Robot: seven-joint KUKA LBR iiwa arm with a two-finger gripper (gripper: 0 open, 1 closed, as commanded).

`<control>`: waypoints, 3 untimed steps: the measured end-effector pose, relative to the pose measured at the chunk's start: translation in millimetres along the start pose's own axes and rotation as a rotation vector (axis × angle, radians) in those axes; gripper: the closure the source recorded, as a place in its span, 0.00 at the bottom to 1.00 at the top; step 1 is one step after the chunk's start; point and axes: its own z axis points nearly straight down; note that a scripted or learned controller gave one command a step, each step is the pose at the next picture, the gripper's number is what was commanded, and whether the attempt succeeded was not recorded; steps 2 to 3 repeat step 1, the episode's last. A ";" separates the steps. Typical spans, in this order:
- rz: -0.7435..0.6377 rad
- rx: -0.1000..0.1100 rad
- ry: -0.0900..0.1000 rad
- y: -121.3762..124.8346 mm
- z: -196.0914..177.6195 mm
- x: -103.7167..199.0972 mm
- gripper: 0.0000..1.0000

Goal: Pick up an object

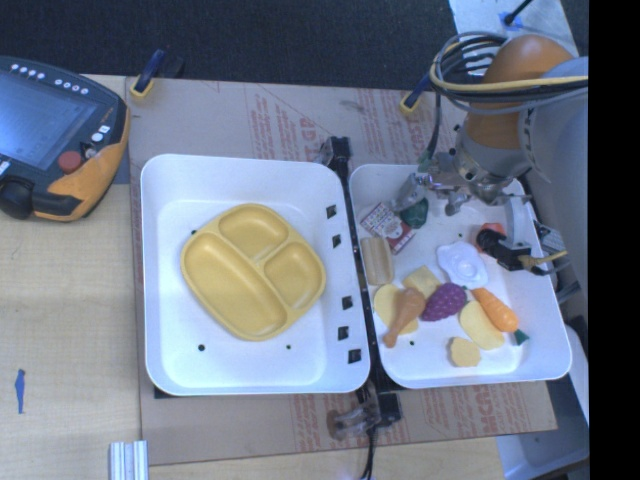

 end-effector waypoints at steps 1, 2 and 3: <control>-0.001 0.006 -0.001 -1.3 -8.5 -1.0 1.00; -0.001 0.006 -0.001 -1.3 -8.5 -1.0 1.00; -0.001 0.006 -0.001 -1.3 -8.5 -1.0 1.00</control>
